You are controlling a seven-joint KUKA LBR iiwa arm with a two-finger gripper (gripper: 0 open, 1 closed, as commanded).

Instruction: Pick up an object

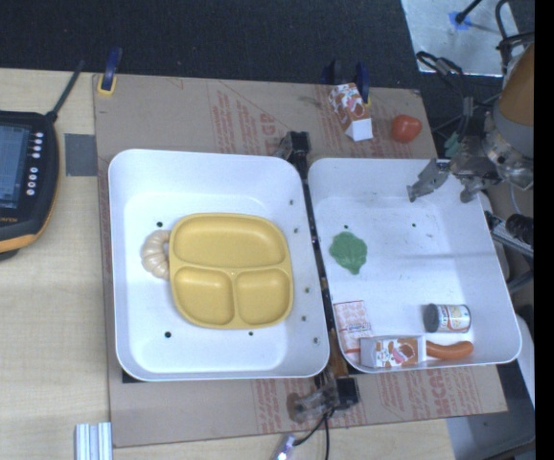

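My gripper (446, 190) hangs over the far right corner of the right bin (402, 214), fingers spread open with nothing between them. In that bin lie a green leafy piece (348, 251) near the left wall, a small dark can (447, 317) on its side, an orange sausage-like piece (449, 350) and a small printed box (392, 353) at the front edge. A small printed card (351, 316) leans on the front left rim. The gripper is well apart from all of them.
The left bin (133, 333) holds a yellow divided plate (231, 268) with a beige lump (154, 253) at its left side. Behind the bins lie a red ball (406, 127) and a small carton (351, 108). A tablet (4, 180) rests at the far left.
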